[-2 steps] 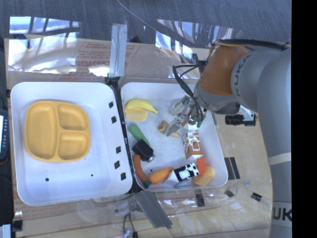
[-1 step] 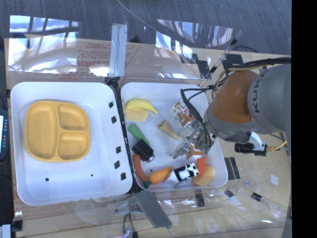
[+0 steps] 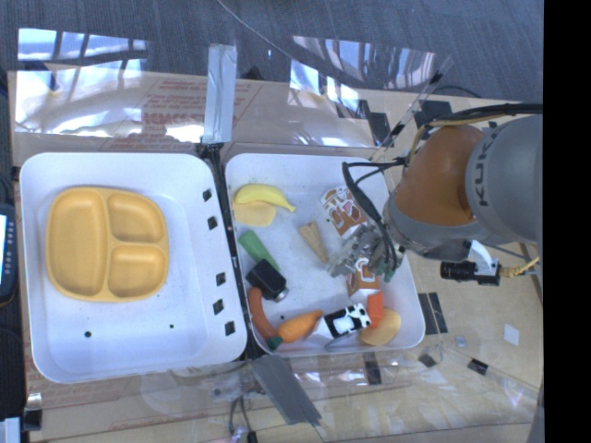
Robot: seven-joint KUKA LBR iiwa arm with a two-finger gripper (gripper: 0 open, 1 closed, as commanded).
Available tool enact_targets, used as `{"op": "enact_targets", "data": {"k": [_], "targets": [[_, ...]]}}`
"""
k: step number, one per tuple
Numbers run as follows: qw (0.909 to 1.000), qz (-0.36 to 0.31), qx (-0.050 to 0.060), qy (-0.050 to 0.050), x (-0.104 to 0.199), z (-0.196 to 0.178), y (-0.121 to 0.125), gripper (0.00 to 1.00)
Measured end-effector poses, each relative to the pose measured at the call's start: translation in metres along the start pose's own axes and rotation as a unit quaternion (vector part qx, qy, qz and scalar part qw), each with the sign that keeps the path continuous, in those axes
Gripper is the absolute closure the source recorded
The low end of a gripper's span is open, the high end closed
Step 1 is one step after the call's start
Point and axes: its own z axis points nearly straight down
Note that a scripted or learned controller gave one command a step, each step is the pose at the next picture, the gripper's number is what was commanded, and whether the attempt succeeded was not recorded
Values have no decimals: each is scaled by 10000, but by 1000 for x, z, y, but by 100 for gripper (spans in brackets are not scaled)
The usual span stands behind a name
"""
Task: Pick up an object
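Camera view: we see the pincer (image 3: 362, 258) lowered into the right bin (image 3: 277, 169), among a banana (image 3: 259, 197), carrot (image 3: 298, 327) and cow figure (image 3: 348, 321); whether it grips anything we cannot tell. The left bin (image 3: 55, 358) carries a yellow tray (image 3: 106, 243).

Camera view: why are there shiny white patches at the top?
In the camera view, light glares off the clear plastic sheet behind the bins, washing it out; the yellow tray and banana look evenly lit, while the gripper looks blurry.
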Motion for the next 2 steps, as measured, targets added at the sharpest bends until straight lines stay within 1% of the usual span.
{"op": "enact_targets", "data": {"k": [1,2], "targets": [[9922,1245,4,24,-33,-34,111,100],[9662,2579,2,-11,-54,-189,57,100]]}}
